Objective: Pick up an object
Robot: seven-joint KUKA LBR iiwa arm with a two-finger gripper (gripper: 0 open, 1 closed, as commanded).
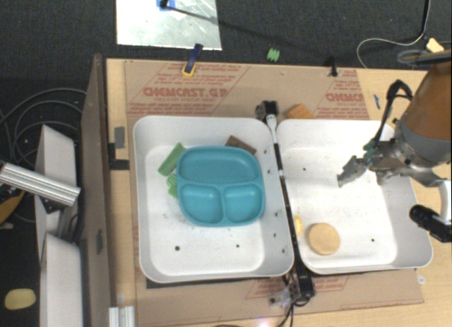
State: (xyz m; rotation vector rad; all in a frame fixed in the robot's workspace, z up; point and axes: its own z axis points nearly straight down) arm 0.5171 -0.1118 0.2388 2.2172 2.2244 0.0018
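A round tan disc (324, 238) lies near the front left of the right bin (367, 135). A small yellow piece (298, 226) sits just left of it by the bin's wall. In the left bin (152, 248) lies a blue divided plate (219, 184), with green pieces (169, 160) along its left side and a brown block (241, 144) behind it. My gripper (351, 171) hangs over the middle right of the right bin, pointing left, up and to the right of the tan disc. I see nothing between its fingers.
An orange block (299, 112) rests on the cardboard behind the bins. A black divider bar (279, 177) runs between the two bins. Cables and a metal rail (39, 184) lie off the bench to the left. The arm's body (427, 121) covers the right bin's right side.
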